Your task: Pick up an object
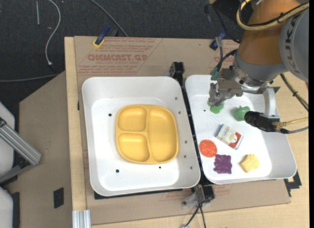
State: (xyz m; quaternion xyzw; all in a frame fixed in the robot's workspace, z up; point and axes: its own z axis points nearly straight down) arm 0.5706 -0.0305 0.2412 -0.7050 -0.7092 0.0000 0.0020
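End effector (216,99) over round green piece (216,108).

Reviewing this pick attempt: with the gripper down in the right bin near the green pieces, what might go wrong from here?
1. The gripper sits right over a small green object close to the right bin's far left wall, so it may slip away or wedge against the wall.
2. A second green object lies close by; the arm could bump it.
3. A black cabled part on the arm hangs low near it and might snag.
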